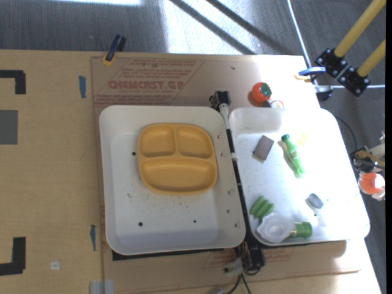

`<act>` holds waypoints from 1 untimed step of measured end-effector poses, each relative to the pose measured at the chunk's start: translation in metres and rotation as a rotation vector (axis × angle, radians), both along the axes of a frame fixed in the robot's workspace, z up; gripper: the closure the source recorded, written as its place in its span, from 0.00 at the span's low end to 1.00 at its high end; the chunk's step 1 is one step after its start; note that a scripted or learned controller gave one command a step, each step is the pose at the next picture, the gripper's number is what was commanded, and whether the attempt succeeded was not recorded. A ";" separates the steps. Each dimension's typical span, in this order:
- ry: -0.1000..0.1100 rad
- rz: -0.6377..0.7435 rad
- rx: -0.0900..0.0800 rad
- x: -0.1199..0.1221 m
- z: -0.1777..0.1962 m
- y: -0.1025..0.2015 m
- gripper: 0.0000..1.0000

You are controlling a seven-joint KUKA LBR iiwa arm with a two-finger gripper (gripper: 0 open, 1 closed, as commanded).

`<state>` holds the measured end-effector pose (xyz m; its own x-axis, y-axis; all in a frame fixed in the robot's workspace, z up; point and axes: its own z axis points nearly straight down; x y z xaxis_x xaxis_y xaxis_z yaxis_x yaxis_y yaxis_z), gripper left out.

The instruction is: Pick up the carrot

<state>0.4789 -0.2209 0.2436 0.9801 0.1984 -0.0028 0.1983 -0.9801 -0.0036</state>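
One fixed camera looks down at a slant; left bin (pixel 116 182) and right bin (pixel 343 182) both fit.

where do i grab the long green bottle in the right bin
Grip the green bottle across its middle, coming straight down. It lies flat in the right bin, with bare floor along both long sides, so close across its narrow width.

Open floor mid right bin (pixel 343 164), ringed by brown block (pixel 263 147), green bottle (pixel 293 155), clear cup (pixel 275 228).
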 end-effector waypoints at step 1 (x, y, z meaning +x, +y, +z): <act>0.000 0.002 0.001 0.000 -0.020 0.042 1.00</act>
